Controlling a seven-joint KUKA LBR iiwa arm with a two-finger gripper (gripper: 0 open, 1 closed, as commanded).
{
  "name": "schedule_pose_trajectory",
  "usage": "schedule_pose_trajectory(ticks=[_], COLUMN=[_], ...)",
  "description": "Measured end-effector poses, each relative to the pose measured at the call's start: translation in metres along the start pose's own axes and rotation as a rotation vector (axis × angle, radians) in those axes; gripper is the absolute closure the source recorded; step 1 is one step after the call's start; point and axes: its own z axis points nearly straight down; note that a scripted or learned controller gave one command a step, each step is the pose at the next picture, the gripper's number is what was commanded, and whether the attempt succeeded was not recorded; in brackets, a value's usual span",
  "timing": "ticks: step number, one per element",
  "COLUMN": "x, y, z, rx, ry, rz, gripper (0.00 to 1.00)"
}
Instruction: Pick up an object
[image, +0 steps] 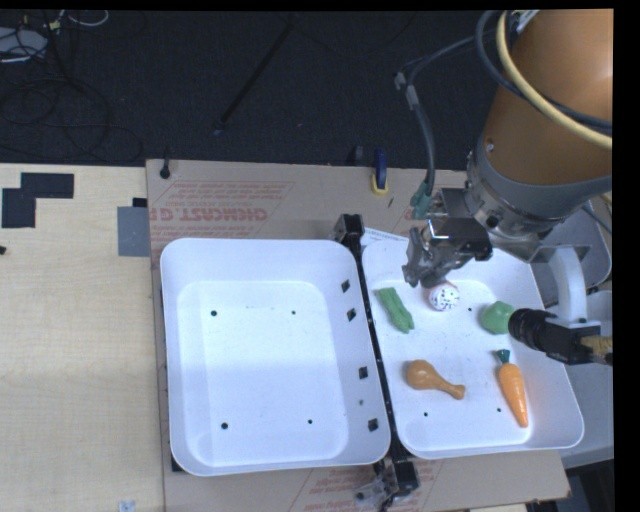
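**Hand low over the right bin, nothing lifted yet**

You have the arm (545, 100) reaching in from 3 o'clock, with the hand (428, 270) down at the back of the right bin (560, 425), toward its 12 o'clock edge. You cannot tell from this angle whether the hand is wide or narrow; the dark metal of the tool hides the tips, and nothing shows between them.

Here is what lies in that bin. A small white ball with dark spots (444, 297) sits just beside the hand, at about 5 o'clock from it. A green pod-shaped piece (395, 308) lies near the hand at 7 o'clock, close to the divider between the bins. A rounder green lump (495, 317) rests toward the bin's 3 o'clock side, touching or nearly touching a black part (545, 335) that reaches in from the right. A tan drumstick-shaped toy (432, 379) lies near the bin's middle, and an orange carrot (512, 392) lies at 4 o'clock. All five appear to rest flat on the bin floor.

The left bin (185, 300) holds nothing you could pick.

Judged from this, the pick is at the approach stage: the hand is low and closest to the spotted ball, the likeliest target. Closing, gripping and lifting all remain to be done.
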Motion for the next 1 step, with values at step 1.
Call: schedule_pose_trajectory(ticks=[1], x=[0.0453], y=[0.0], z=[-0.1029], rx=[-0.003], ry=[0.0], rz=[-0.002], gripper=[1.0])
